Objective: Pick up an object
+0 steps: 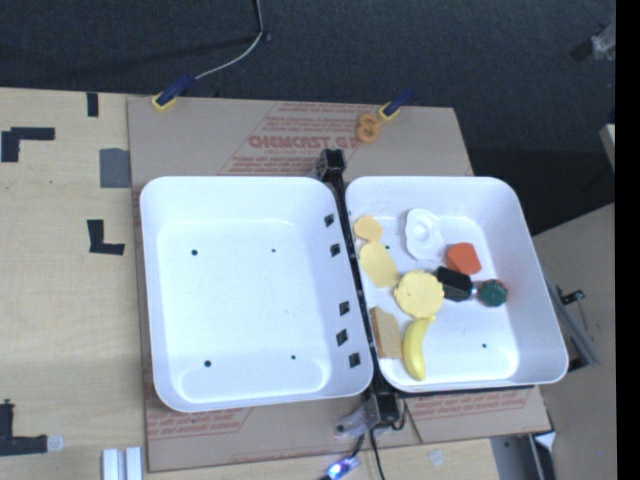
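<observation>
The right bin [520, 258] holds several small objects. A yellow banana [415, 349] lies near its front, with a tan block [385, 331] beside it on the left. Above them sit a round yellow piece [418, 294], a pale yellow oval piece [378, 265] and a small yellow-orange piece [368, 229]. A white cup-like object [421, 231] lies toward the back. An orange-red piece [462, 258], a black object [453, 284] and a dark green ball [491, 293] cluster at the right.
The left bin [240, 288] adjoins the right one, joined by a black clipped seam [345, 278]. Both rest on a cardboard sheet [290, 133] held by blue-yellow clamps. A small orange ring [368, 127] lies on the cardboard behind the bins.
</observation>
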